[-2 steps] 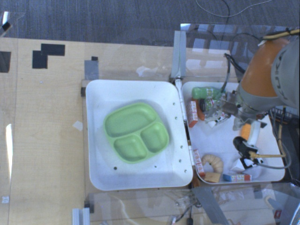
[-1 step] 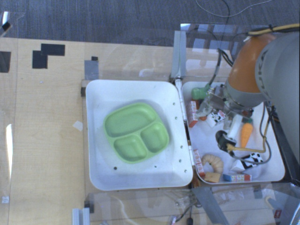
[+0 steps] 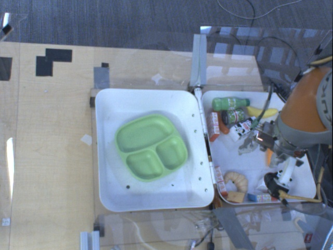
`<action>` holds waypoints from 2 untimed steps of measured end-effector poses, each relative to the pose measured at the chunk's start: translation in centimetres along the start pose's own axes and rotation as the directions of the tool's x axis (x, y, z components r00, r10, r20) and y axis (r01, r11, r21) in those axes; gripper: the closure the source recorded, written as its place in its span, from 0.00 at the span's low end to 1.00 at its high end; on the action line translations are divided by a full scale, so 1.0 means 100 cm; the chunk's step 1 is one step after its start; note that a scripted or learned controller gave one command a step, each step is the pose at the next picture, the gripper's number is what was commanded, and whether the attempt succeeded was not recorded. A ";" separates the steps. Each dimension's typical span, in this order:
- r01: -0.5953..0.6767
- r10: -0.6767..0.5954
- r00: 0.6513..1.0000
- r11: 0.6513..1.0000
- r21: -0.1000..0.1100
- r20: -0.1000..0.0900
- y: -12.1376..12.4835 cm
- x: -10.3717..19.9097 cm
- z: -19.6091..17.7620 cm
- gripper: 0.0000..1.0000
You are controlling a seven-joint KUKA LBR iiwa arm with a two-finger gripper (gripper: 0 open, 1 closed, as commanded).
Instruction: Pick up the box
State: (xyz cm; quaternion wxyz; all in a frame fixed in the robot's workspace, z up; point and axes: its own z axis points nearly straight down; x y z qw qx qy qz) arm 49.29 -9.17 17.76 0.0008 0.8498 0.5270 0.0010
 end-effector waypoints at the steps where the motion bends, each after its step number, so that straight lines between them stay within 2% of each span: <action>1: -0.104 0.104 0.995 0.995 -0.008 -0.004 0.092 0.019 0.089 0.00; 2: -0.182 0.182 0.983 0.983 0.028 0.018 0.130 0.068 0.088 0.00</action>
